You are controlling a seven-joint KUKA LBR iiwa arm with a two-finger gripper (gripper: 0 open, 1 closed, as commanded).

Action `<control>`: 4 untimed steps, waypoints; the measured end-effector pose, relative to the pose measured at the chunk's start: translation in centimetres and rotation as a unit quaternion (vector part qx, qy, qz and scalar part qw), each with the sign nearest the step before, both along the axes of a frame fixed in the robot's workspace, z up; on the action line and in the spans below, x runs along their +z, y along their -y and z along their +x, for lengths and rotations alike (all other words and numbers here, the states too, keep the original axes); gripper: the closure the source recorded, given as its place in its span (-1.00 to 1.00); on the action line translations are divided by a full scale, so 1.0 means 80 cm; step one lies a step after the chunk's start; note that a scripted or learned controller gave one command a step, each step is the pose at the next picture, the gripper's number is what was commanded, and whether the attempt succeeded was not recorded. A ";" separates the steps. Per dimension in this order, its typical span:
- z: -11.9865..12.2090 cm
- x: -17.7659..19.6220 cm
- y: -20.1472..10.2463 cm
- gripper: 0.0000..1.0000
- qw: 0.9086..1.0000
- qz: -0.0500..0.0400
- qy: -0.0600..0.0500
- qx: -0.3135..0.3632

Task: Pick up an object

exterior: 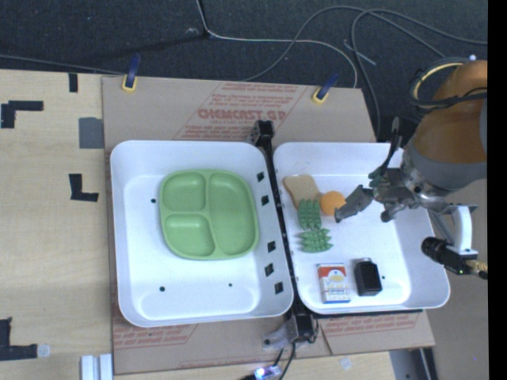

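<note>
Camera view: claw (366, 203) beside orange ball (333, 201).

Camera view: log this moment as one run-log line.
gripper over right bin, beside orange ball | nothing seen held | in bin: bread slice, green pieces, small box, black block | left bin: green tray

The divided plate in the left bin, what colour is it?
Light green, plain with no pattern; the divided plate shows clearly in the camera view.
</note>
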State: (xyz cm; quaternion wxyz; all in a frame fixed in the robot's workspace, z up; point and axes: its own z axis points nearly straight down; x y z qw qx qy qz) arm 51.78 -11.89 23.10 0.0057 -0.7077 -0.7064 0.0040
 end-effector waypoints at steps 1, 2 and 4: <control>0.003 0.007 0.000 -1.00 1.000 -0.001 0.006 0.002; 0.002 -0.070 -0.010 -1.00 1.000 -0.001 0.003 0.002; -0.004 -0.185 -0.012 -1.00 1.000 -0.002 0.006 0.001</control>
